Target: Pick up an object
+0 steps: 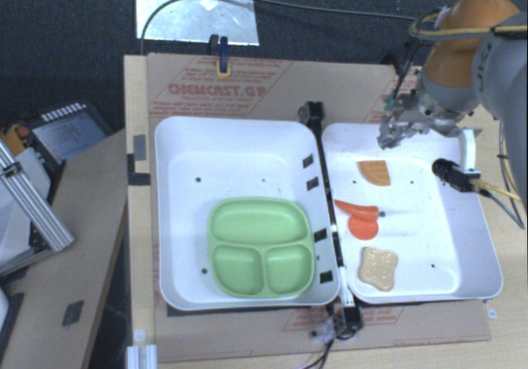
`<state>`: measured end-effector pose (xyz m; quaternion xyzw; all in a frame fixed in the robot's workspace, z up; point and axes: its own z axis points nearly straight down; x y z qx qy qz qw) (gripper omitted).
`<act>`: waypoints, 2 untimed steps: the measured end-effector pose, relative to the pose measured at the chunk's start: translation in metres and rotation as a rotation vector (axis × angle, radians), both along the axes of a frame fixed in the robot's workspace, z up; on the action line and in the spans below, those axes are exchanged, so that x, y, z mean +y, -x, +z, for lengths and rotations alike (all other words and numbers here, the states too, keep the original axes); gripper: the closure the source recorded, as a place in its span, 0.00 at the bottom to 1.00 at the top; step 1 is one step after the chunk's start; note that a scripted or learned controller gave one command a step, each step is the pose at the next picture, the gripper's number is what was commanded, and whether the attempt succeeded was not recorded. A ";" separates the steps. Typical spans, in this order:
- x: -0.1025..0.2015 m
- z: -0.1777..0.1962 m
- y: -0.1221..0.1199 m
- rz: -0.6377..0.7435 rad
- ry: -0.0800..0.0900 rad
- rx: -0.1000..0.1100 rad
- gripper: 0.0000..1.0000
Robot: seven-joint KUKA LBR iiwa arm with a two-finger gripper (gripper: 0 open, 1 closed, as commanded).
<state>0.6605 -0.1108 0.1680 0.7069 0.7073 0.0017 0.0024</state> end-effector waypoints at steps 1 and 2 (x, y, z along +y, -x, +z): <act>0.000 0.045 -0.001 0.003 0.000 -0.001 1.00; 0.043 0.052 0.007 0.007 -0.002 0.004 1.00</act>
